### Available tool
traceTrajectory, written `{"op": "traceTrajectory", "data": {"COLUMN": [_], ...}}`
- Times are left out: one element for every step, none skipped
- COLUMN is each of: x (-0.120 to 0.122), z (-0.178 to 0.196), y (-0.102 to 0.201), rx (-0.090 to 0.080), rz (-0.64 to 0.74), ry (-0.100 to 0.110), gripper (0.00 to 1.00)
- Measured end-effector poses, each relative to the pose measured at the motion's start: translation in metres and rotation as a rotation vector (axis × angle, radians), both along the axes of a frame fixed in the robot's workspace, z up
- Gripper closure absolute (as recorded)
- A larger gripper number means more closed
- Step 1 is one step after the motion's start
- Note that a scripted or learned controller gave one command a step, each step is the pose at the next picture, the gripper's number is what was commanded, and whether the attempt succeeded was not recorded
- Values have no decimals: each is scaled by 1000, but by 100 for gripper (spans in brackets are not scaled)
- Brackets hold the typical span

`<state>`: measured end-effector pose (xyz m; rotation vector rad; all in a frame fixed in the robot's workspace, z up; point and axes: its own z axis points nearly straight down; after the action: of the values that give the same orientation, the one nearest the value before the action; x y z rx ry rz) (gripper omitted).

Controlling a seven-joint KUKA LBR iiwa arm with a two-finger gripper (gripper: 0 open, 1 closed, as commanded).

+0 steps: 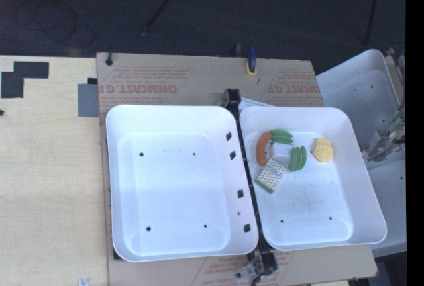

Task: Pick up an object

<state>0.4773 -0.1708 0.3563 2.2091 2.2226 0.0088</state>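
Reaching into the right bin, where the orange sausage, green pods, yellow corn and patterned packet lie touching in a cluster, risks a grasp that nudges neighbours and slips off.

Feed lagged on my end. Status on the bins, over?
Right bin holds the lot: orange sausage, two green pods, yellow corn, patterned packet. All bunched near the divider.
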Motion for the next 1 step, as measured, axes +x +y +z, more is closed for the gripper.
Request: {"op": "traceTrajectory", "data": {"x": [-2], "z": [-61], "y": [64], "rx": [5], "rz": [0], "ry": [18], "gripper": [100]}}
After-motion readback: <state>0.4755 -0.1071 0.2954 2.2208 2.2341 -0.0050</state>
